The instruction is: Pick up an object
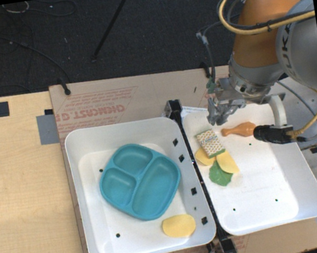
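Mirrored "CHEMCRZT, G" print on the cardboard point(93, 111); gripper point(218, 114) above the right bin point(276, 193), its grasp unclear.

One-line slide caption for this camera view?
Gripper hovers over right bin near orange drumstick toy; teal plate in left bin.

We see two white bins point(87, 164) side by side on a cardboard sheet point(112, 100), with a wooden bench point(21, 198) to the left.

Gripper point(219, 116) hovers over right bin point(288, 192), near orange drumstick toy point(239, 130). Teal divided plate point(140, 180) and yellow piece point(178, 226) lie in left bin point(84, 164).
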Motion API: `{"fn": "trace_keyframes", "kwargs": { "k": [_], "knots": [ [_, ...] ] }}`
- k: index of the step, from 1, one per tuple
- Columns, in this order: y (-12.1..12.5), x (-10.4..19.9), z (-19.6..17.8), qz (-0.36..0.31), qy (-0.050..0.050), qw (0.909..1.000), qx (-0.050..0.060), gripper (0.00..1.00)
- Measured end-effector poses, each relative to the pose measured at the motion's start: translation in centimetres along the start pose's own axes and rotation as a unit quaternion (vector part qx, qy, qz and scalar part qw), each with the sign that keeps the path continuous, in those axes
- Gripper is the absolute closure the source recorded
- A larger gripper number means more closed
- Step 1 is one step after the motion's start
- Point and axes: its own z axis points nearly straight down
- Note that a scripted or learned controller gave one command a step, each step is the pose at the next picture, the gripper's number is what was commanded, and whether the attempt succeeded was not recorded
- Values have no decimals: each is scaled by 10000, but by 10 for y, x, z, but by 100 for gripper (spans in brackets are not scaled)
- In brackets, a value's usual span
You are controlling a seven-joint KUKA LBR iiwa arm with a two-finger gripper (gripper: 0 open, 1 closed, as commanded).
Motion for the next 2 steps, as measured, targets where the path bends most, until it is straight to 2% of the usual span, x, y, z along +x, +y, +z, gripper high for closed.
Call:
{"fn": "trace_keyframes", "kwargs": {
  "k": [1, 2],
  "knots": [
    [7, 58, 10, -2, -1, 10000, 2, 100],
    [3, 108, 8, -2, -6, 10000, -1, 100]
  ]
}}
